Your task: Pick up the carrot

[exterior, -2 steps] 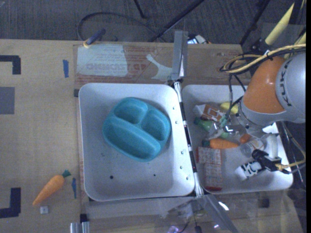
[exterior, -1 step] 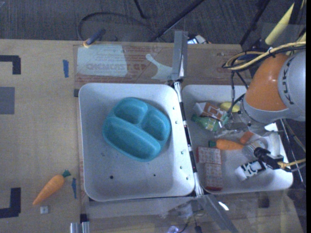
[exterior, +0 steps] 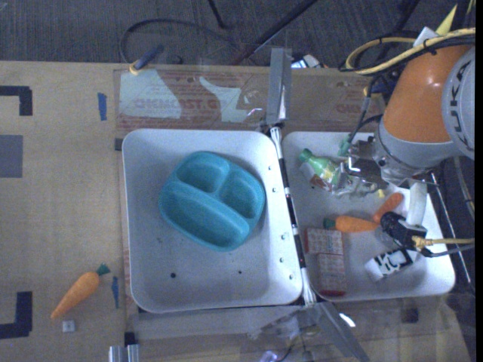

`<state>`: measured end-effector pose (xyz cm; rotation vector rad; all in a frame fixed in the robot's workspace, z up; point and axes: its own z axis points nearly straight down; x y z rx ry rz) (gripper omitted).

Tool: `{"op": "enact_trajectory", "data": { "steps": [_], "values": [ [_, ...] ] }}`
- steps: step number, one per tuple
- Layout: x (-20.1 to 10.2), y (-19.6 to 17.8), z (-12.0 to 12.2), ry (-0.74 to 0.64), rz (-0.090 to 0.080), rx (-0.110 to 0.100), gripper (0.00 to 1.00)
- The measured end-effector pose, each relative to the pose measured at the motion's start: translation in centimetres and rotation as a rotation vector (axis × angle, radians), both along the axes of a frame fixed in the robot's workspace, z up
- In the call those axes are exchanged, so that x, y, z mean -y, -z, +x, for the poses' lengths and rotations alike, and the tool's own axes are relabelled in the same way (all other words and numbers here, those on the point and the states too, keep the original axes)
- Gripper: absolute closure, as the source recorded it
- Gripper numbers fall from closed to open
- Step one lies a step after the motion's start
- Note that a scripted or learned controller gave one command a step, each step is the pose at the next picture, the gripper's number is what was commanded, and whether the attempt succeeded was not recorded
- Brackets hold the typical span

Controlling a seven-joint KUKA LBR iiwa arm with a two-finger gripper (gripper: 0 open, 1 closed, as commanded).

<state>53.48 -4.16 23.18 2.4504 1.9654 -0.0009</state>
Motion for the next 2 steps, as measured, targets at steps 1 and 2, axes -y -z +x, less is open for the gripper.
{"op": "enact_trajectory", "data": {
  "steps": [1, 2],
  "values": [
    [0.0, 0.0, 0.0, 0.0, 0.0, 0.0, 0.0],
    [6.1, 13.2, -1.3, -0.103, -0.003, 0.018, 0.0]
  ]
}}
